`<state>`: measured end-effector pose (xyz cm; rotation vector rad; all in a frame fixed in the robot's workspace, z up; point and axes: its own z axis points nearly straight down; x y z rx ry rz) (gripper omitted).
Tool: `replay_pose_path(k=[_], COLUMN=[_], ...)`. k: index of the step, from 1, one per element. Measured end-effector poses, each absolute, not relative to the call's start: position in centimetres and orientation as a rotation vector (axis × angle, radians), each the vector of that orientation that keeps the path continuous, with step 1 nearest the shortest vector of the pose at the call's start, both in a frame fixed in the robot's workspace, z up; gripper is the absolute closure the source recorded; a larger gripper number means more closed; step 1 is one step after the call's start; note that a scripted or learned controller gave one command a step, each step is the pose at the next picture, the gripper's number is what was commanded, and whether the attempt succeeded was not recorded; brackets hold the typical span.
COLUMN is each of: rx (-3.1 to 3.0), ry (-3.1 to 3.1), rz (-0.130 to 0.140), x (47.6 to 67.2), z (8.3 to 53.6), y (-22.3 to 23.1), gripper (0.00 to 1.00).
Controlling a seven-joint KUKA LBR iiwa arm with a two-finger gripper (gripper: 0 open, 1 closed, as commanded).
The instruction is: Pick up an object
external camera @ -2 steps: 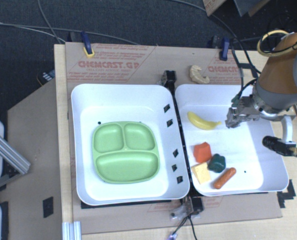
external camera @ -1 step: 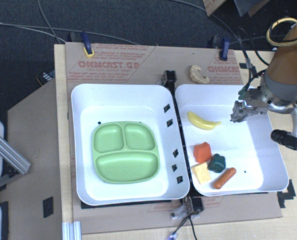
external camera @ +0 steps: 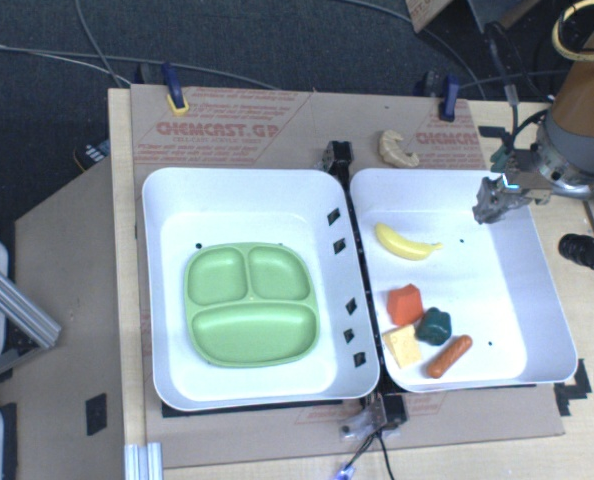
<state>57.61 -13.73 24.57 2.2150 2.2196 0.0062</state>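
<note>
While the arm (external camera: pixel 577 118) reaches in from the right edge of the frame, its tool (external camera: pixel 495 204) hangs over the upper right part of the right bin (external camera: pixel 537 298), close to that bin's far rim. Honestly can't tell if the tool is open or closed from this angle, it's just a dark grey blob up there, and I don't see anything in it.

All the pickable stuff sits in the right bin. The yellow banana (external camera: pixel 407 242) lies in the upper left part of that bin, down and to the left of the tool and apart from it. Lower down there's a little cluster: a red-orange block (external camera: pixel 405 304), a dark teal piece (external camera: pixel 435 326) just beside it to the lower right, a pale yellow wedge (external camera: pixel 403 346) below the red one, and a sausage-looking thing (external camera: pixel 449 357) lying at a slant at the bottom of the cluster. They're packed close, some look like they touch.

The left bin (external camera: pixel 167 268) holds a green divided plate (external camera: pixel 251 302), three compartments, sitting about in the middle.

On the bench (external camera: pixel 127 268) just above the right bin's top left corner there's a small tan object (external camera: pixel 398 149), outside both bins.
</note>
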Motion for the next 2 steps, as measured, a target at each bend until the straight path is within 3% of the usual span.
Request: replay_pose_path(k=[1, 2], rx=[2.214, 2.217], ry=[2.228, 2.228], rz=[0.005, 0.002], x=[60.0, 60.9], z=[24.4, 23.6], y=[-8.5, -4.1], gripper=[1.00, 1.00])
